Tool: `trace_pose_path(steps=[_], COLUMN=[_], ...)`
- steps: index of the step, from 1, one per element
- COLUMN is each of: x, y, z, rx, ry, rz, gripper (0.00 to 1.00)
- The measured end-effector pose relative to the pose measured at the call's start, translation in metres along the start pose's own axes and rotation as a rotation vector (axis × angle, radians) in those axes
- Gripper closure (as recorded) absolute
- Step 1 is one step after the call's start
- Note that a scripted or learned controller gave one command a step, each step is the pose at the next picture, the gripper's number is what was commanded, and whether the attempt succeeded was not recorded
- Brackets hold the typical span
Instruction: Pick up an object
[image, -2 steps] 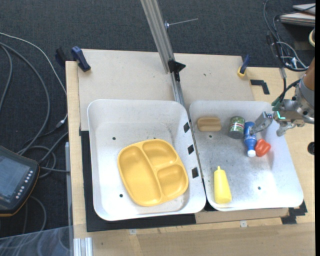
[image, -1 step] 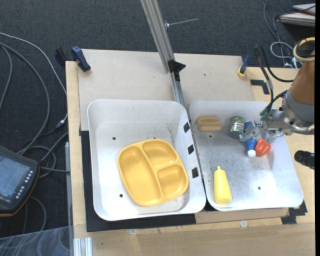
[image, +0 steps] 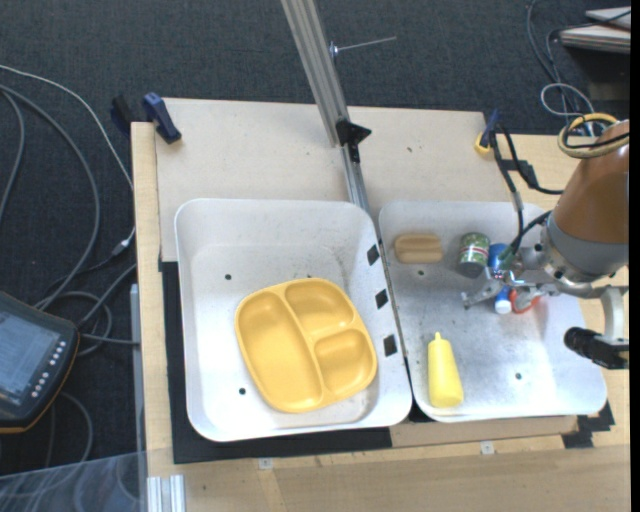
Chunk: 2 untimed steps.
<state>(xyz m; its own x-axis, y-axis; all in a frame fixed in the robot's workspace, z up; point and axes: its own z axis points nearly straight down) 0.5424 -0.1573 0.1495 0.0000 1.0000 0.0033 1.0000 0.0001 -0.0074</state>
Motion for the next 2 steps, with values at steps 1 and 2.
trace_pose_path(steps=[1, 2], x=[0.001, 0.001], y=[-0.001, 0.001], z=[0.053, 0.039], rx=[0.000, -0.009], ry=[0.000, -0.001], rz=[0.000, -0.001], gripper=[0.00, 1.00])
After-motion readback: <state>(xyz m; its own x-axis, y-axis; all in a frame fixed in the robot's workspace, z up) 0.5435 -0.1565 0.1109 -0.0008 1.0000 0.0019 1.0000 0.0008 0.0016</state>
